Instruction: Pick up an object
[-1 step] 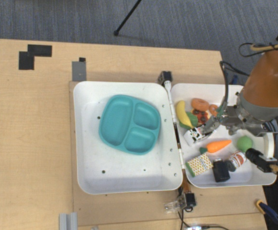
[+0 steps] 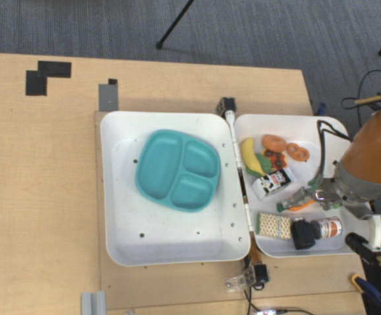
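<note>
My gripper (image 2: 310, 197) hangs low over the middle of the right bin (image 2: 331, 125), reaching in from the right under the grey and orange arm (image 2: 372, 156). Its tip is right at a small orange carrot with a green end (image 2: 295, 207); I cannot tell whether they touch. Around it lie a yellow banana (image 2: 250, 156), an orange tomato-like piece (image 2: 274, 142), an orange ring (image 2: 298, 152), a green piece (image 2: 266, 162), a black and white box (image 2: 271, 183), a patterned packet (image 2: 273, 226), a black block (image 2: 303, 234) and a small bottle with a red label (image 2: 328, 228).
The left bin (image 2: 121, 241) holds a teal divided plate (image 2: 178, 169). A metal divider (image 2: 237, 169) runs between the bins. Cables and a clip (image 2: 249, 278) lie at the front edge of the bench. Black markers (image 2: 44, 77) sit on the wood at the far left.
</note>
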Robot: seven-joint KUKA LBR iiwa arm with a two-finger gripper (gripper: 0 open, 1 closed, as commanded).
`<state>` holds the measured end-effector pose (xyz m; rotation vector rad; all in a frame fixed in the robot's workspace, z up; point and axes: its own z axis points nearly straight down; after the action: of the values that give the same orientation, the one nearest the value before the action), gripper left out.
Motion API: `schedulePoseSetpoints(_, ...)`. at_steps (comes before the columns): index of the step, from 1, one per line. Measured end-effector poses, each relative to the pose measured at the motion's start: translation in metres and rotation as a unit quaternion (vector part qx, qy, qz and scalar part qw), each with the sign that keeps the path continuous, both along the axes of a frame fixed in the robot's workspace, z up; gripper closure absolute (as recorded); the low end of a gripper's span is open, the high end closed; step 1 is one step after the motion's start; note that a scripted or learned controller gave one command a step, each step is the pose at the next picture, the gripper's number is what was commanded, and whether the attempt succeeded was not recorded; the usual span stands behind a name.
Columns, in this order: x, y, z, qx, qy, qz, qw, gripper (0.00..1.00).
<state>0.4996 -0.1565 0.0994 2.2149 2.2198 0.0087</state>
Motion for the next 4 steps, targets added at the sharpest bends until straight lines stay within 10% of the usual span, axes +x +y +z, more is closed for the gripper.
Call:
schedulePoseSetpoints(3,0.006,0.059,-0.012,-0.0021,-0.003,0.000,1.0000,0.00)
schedulePoseSetpoints(4,0.008,0.059,-0.001,-0.0021,-0.005,0.001,1.0000,1.00)
